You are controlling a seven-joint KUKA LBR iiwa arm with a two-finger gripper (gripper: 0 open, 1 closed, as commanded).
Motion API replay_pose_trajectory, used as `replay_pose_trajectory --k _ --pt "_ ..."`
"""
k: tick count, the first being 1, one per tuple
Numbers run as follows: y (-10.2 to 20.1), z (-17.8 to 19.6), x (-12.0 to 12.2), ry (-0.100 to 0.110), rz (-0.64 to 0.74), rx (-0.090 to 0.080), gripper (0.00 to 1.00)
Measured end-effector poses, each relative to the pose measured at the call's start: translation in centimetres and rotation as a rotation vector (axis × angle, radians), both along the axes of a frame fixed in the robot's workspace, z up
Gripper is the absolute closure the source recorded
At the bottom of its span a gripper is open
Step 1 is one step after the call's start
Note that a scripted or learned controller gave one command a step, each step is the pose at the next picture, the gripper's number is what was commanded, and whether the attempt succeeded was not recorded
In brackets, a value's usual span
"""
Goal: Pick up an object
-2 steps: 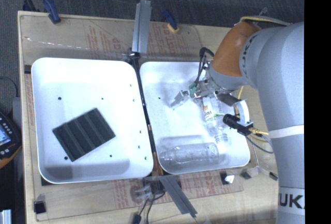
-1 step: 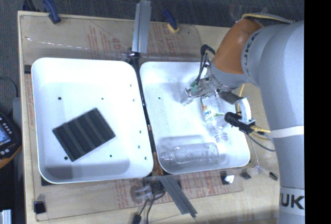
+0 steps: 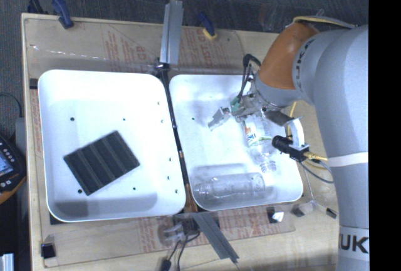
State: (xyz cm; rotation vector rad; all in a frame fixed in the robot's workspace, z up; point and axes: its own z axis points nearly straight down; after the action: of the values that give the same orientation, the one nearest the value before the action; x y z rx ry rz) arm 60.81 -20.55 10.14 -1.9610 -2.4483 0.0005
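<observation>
My gripper (image 3: 219, 118) hangs over the middle of the right bin (image 3: 188, 91), its tip pointing left above bare white floor. Just to its right, partly under the wrist, lies a small clear bottle (image 3: 255, 138) with a printed label, its neck toward the front right. A larger clear plastic bottle (image 3: 229, 187) lies on its side along the front wall of the same bin. In the left bin (image 3: 56, 85) a flat black ribbed slab (image 3: 101, 161) rests at a slant. I see nothing held at the gripper's tip.
The grey arm with its orange band (image 3: 285, 63) covers the right bin's far right corner. A metal divider bar (image 3: 170, 32) sits between the bins at the back. Blue clamps (image 3: 61, 12) grip the bench's rear edge. A cable (image 3: 297, 138) loops by the wrist.
</observation>
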Motion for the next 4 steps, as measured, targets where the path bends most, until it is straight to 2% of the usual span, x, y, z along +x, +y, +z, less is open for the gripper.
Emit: replay_pose_trajectory --k 1,3,4 --pt "-0.53 8.65 -1.46 -0.004 0.012 -0.003 0.00" --pt "-0.29 8.66 -0.47 -0.007 0.167 -0.005 0.00" --pt "-0.29 8.65 -0.47 -0.007 0.167 -0.005 0.00"
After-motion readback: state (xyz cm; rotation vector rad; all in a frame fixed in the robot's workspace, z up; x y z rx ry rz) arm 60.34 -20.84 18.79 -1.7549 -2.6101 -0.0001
